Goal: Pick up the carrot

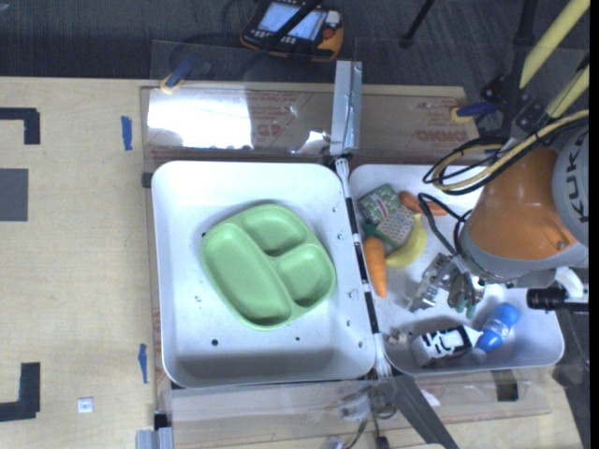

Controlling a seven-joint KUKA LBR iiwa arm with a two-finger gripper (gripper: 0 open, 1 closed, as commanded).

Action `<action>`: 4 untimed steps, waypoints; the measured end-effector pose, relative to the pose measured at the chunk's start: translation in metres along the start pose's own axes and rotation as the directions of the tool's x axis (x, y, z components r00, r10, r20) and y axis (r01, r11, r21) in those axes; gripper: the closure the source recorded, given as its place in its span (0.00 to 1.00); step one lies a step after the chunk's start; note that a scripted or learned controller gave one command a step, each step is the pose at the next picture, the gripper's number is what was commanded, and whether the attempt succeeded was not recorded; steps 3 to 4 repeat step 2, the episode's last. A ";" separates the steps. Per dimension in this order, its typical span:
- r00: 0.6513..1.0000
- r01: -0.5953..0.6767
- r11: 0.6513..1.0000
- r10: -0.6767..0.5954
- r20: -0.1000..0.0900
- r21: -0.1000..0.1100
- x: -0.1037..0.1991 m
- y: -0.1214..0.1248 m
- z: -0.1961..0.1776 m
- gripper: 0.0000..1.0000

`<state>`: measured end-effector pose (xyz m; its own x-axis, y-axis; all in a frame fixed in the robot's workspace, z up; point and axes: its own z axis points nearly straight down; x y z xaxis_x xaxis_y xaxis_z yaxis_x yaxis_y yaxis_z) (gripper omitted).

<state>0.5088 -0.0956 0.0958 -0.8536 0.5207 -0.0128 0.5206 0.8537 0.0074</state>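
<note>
Nearest my camera, along the table's front edge, a black-and-white bottle (442,341) lies on its side in the front of the right bin (543,349), with a blue bottle (496,325) just beside it toward the table's right edge. I see the carrot (375,266) lying flat against that bin's left wall, close to the divider between the two bins, its length running front to back. A yellow banana (412,243) curves just to the carrot's right, and a green-and-red packet (386,210) sits behind both, toward the table's back edge. A second small orange piece (416,203) rests beside the packet.

My arm (524,218) reaches in from the table's right edge, its orange band above the right bin. The tool (440,286) hangs low over the middle of that bin, right of the carrot and apart from it, above the black-and-white bottle. I cannot tell from this angle whether the tool is spread or pressed together; nothing shows between its tips.

The left bin (178,251) holds a green divided plate (270,264), lying near its centre. A handheld pendant (292,24) with a lit screen rests beyond the table's back edge.
</note>
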 end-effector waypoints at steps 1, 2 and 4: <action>1.000 -0.002 1.000 0.002 0.001 -0.002 -0.001 0.001 -0.007 1.00; 1.000 0.018 1.000 -0.018 -0.013 0.007 -0.013 0.048 -0.086 1.00; 1.000 0.018 1.000 -0.018 -0.013 0.007 -0.013 0.048 -0.086 1.00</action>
